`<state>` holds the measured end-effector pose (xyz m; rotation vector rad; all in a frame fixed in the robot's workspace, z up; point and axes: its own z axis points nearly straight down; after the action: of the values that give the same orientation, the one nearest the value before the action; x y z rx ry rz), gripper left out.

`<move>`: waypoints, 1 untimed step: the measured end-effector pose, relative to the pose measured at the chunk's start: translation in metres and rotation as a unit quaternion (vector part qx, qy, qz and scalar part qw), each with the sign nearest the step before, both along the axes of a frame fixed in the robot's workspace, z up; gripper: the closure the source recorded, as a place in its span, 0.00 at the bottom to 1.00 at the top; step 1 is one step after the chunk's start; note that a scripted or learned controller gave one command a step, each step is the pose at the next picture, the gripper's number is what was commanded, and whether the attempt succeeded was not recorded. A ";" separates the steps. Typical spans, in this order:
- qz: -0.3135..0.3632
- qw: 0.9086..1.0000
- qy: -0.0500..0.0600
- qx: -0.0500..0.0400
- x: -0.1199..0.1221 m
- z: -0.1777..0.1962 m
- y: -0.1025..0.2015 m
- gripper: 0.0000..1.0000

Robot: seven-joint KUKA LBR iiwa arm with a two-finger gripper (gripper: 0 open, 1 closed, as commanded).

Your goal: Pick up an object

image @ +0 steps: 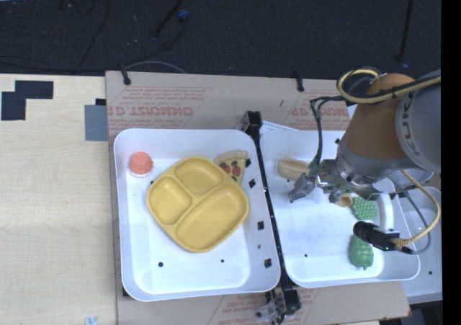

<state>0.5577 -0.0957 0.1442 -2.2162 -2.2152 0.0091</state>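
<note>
The grey arm [392, 129] hangs over the right bin [317, 259] at the frame's right, its gripper [306, 188] spread and unladen just below a tan roll [292, 168], seemingly lined up to grasp it.

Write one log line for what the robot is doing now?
phase: reaching | gripper: over right bin, beside tan cylinder, holding nothing seen | left bin: yellow tray

robot lab — cardboard-lined bench [65, 194], paired white bins [126, 244], loose cables [173, 17] behind
</note>
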 end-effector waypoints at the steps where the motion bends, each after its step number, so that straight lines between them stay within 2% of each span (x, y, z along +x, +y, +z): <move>1: 0.000 1.000 0.000 0.000 -0.002 -0.054 0.001 0.00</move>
<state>0.5557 -0.0947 0.0900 -2.2160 -2.2154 0.0084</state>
